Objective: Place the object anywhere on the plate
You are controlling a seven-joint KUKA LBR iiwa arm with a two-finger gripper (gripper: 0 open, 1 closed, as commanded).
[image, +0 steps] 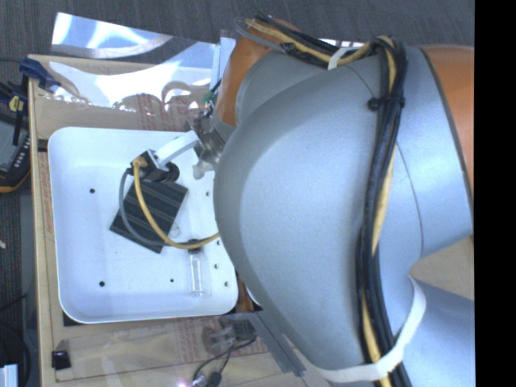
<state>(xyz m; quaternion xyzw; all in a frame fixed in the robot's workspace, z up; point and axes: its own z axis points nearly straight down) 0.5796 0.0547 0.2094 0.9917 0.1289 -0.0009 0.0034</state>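
The gripper [150, 208] hangs over the left white bin [81, 289], seen from above as a dark ribbed block, so I cannot tell whether it is wide, narrow or holding anything. A small clear tube [196, 274], probably the object, lies near it on the arm's side, toward the bin's near rim, its long axis crossing that rim.

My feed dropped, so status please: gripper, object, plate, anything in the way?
Black ribbed gripper low over the left white bin, fingers unreadable. Small clear plastic tube lying near the bin's front edge. Grey arm blocks the right side.
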